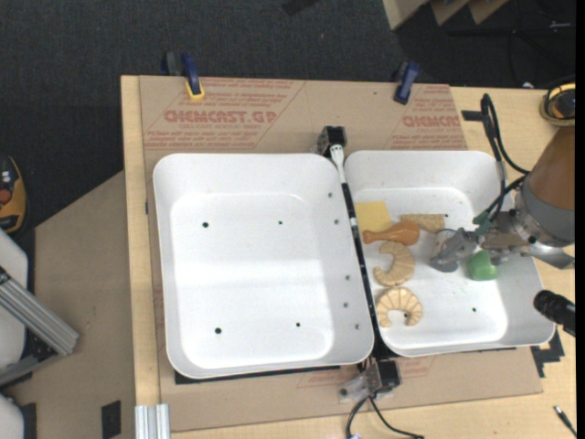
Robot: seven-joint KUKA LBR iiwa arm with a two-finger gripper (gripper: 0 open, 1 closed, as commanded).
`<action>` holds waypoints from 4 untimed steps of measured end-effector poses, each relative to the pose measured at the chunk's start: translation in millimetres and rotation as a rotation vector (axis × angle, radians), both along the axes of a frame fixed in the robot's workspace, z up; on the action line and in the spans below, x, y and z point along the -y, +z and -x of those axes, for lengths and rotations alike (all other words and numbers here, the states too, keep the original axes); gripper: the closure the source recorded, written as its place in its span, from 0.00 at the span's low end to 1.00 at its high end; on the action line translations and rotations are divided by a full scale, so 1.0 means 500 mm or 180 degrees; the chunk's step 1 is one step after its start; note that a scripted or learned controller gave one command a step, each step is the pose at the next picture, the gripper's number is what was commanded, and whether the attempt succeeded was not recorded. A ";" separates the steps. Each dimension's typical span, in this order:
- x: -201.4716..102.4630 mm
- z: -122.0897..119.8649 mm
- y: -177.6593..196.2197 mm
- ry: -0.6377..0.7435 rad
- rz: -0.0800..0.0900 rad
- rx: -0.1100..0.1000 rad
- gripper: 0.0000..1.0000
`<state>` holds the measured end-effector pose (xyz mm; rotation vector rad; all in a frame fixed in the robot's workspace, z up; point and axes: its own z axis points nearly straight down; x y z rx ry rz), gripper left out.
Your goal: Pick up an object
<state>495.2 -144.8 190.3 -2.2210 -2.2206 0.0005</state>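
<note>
While my gripper [445, 252] hangs low in the right bin [484, 323] beside a green piece [482, 266], I can't tell its grip state. Near it a tan drumstick [391, 236] lies left-right, by a yellow block [372, 216] and two croissants [399, 286]. Both white bins sit on a brown board [274, 108] over dark carpet.

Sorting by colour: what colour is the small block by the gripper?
Green block, seen in the camera view.
</note>
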 end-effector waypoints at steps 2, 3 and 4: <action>-0.098 -0.207 -0.186 0.0024 0.0008 0.0096 0.00; -0.065 -0.323 -0.211 0.0000 -0.0004 -0.0021 0.00; -0.102 -0.234 -0.211 -0.0002 -0.0005 -0.0016 0.00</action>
